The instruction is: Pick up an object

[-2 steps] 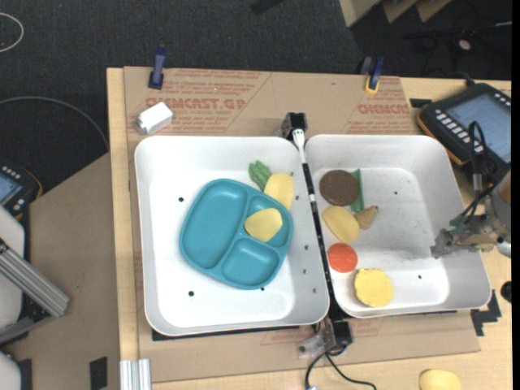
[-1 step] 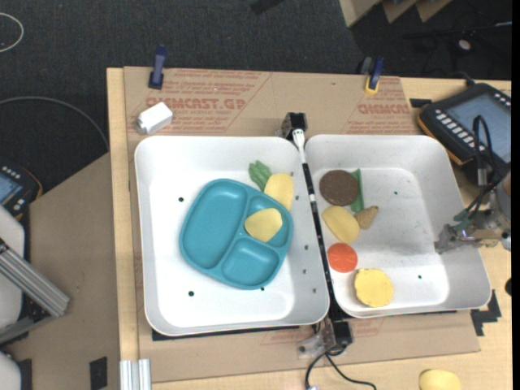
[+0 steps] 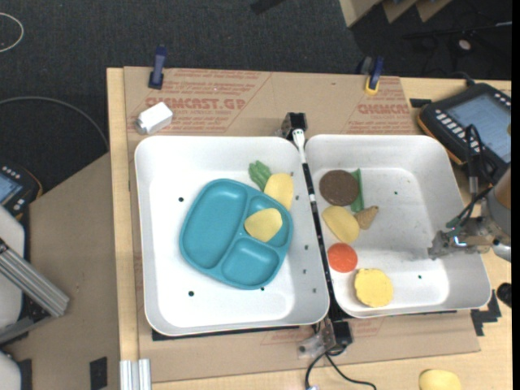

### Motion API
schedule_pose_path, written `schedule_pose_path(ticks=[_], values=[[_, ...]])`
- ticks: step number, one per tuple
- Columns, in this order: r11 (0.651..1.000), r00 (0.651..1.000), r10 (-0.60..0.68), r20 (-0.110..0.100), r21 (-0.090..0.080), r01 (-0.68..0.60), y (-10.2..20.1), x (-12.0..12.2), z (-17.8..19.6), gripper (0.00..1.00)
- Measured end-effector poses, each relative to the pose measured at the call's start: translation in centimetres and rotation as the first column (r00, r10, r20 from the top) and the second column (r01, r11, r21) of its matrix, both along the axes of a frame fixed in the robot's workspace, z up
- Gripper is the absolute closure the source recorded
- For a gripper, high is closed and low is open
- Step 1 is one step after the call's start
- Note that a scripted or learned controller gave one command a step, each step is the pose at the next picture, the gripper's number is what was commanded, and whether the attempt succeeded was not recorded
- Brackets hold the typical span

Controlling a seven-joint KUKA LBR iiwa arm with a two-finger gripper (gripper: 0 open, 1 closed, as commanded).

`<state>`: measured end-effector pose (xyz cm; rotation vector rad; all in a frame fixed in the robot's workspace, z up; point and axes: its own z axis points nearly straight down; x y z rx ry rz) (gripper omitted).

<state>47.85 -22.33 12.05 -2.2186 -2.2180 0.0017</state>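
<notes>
Looking down from the overhead camera, the left bin [image 3: 162, 218] held a teal divided tray [image 3: 231, 232] lying at a slant. A pale yellow oval piece [image 3: 263, 223] sat in the tray's upper right compartment. Just past the tray's top right corner, a yellow pear-ish toy [image 3: 279, 188] leaned against the bin's right wall, with a green leafy bit [image 3: 259, 173] touching its left side.

The right bin [image 3: 406, 157] had its stuff bunched along the left side: a brown round disc [image 3: 338, 187] at the top with a thin green piece [image 3: 357, 187] just beside it, a yellow lemon-like piece [image 3: 340, 223] below, and a small tan piece [image 3: 367, 215] touching that one's right. Under those sat a red-orange ball [image 3: 342, 257], then a flat yellow round slice [image 3: 373, 288] near the front wall.

The gripper [image 3: 452, 241] hung low at the right bin's right side, well apart from all the toys, with nothing between its fingers. Honestly couldn't tell whether they were spread or closed, too small and blurry.
</notes>
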Motion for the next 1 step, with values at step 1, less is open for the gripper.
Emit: schedule_pose_path(ticks=[1], values=[[1.0, 1.0, 0.0, 0.001, -0.001, 0.0, -0.01, 0.02, -0.96, 1.0]])
